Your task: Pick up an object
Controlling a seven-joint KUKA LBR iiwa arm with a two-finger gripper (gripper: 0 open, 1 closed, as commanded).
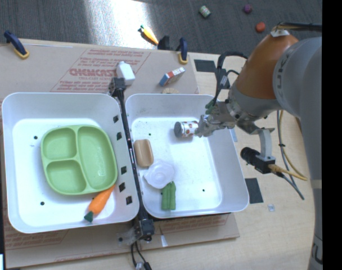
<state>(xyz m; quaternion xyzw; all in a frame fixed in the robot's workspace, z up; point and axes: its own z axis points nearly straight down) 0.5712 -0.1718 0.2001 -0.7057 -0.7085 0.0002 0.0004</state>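
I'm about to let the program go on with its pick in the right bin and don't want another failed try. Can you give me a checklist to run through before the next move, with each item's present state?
1. Hand is at a target: ok, it sits beside the small can lying on its side in the right bin.
2. Can is between the fingers: cannot tell.
3. Can has room around it: ok, the bread piece and clear lid lie apart from it.
4. Green vegetable is out of the way: ok, near the front wall.
5. Left bin is undisturbed: ok, green divided plate flat, carrot beside it.
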